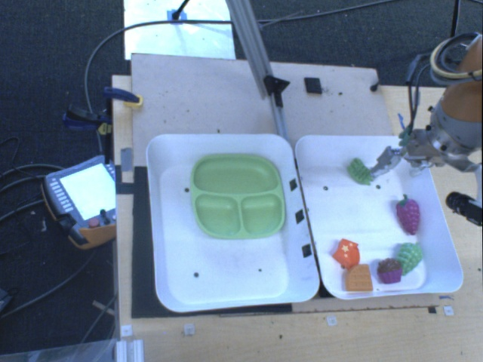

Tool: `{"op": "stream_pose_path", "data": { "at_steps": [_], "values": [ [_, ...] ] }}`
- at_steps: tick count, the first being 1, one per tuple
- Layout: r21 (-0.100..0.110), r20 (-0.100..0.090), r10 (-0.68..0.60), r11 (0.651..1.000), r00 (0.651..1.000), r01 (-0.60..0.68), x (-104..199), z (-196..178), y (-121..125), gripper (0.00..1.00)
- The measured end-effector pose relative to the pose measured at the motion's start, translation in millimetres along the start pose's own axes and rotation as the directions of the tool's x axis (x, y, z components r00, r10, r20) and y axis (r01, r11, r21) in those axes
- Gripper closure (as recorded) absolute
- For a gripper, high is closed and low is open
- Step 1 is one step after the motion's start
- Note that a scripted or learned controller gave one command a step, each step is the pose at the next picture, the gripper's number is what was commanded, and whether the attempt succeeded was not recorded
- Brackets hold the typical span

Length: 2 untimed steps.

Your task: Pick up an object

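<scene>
**Gripper at the green piece, lift not yet made**

Camera view: The arm comes in from three o'clock, and its gripper [377, 165] sits low over the right bin [453, 277], at about eleven o'clock within that bin. Its tips meet a small green toy [360, 172], a knobbly piece that could be a bit of play food; the picture is too coarse to name it more closely. The toy appears to lie on the bin floor, touching the fingertips at their nine o'clock end. Whether the jaws are clenched on it or merely resting against it I cannot tell, since the fingers are thin and blur into the toy at this size.

So the task looks to be in its grasping stage at best: the reach is made, the contact is there, and the lift is still to come. Nothing shows as raised clear of the bin.

The other things in the right bin lie well apart from the gripper: a purple grape bunch [408, 215] at three o'clock, and along the six o'clock edge a red-orange piece [346, 253], an orange block [359, 278], a small purple piece [389, 271] and a green bunch [410, 256], close together. The left bin [170, 277] holds a green divided plate [238, 196], lying flat.
</scene>
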<state>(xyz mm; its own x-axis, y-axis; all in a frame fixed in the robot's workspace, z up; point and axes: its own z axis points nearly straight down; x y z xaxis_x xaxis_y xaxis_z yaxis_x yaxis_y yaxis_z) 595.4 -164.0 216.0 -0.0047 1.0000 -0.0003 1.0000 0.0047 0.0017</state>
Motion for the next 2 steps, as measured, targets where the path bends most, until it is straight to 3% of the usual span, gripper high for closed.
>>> {"op": "stream_pose_path", "data": {
  "at_steps": [2],
  "values": [
    [0.003,0.0,0.004,1.0,1.0,-0.004,-1,105,-12,0.0]
  ]
}}
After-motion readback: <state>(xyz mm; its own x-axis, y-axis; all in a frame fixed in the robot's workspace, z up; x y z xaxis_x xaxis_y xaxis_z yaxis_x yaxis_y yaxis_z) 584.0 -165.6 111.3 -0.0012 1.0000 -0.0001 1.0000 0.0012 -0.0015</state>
